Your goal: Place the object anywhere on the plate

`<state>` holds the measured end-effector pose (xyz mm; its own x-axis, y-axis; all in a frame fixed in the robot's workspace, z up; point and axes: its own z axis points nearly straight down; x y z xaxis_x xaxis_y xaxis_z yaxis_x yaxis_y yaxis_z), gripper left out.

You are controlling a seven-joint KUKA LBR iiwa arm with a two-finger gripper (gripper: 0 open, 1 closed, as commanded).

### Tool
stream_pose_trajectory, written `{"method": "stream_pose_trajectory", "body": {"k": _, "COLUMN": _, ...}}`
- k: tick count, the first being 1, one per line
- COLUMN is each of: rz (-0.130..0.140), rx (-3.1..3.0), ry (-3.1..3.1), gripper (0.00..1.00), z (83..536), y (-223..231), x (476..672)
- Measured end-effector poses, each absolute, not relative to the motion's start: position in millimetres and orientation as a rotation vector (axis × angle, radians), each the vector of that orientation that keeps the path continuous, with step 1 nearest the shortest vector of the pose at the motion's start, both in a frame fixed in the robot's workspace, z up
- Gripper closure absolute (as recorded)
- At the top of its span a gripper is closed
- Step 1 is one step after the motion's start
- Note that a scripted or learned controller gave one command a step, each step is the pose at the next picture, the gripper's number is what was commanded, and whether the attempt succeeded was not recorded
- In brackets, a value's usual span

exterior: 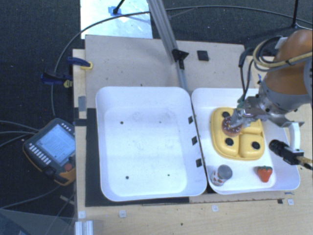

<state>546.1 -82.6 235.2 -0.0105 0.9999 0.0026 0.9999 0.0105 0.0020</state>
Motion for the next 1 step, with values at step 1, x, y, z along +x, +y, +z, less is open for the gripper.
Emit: {"method": "stream_pose_trajectory", "body": {"k": 1, "rz": -0.005, "rx": -2.209, "ry": -2.233, "gripper": 1.00, "z": 243.9, "y": -30.0, "x": 537.6}}
